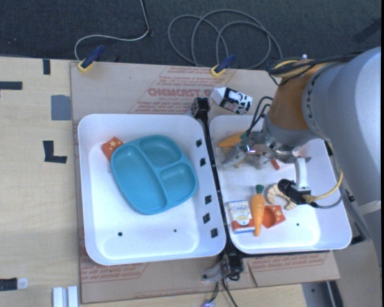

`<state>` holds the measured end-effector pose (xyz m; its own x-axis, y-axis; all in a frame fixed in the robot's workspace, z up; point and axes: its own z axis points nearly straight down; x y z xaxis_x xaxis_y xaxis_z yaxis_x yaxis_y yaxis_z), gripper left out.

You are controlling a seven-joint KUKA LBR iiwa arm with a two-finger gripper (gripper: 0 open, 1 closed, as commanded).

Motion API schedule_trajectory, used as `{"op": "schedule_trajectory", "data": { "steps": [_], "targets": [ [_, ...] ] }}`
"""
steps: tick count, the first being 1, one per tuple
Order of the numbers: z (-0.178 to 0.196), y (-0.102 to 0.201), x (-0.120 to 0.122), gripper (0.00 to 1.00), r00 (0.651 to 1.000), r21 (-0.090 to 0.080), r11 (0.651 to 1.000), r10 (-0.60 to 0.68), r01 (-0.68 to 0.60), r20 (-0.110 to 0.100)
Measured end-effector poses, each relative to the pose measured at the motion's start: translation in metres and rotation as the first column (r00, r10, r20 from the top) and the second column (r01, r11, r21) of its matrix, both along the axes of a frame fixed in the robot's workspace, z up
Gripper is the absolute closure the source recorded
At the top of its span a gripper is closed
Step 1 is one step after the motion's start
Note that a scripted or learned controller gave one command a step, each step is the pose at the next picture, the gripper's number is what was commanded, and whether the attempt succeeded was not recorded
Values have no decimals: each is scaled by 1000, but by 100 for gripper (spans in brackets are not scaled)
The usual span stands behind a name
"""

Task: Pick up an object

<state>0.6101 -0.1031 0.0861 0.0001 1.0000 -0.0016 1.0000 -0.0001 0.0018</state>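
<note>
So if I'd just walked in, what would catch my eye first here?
Probably the big grey arm with its orange band, reaching in from the right over the right bin. Next, the bright blue divided plate lying in the left bin, with a small orange-red packet tucked at its upper left edge. Then the toy carrot near the right bin's front.

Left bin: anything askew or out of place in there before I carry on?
The blue divided plate lies at a slant in the left bin, its upper left edge overlapping a small orange-red item. Nothing looks spilled or damaged.
</note>
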Motion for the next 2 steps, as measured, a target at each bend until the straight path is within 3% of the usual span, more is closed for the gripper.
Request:
{"op": "schedule_trajectory", "data": {
  "steps": [1, 2],
  "targets": [
    [-2, 2, 55, 0, 1000, 2, 1000, -2, 2, -21],
    [7, 2, 54, 100, 1000, -1, 1000, -2, 2, -23]
  ]
}}
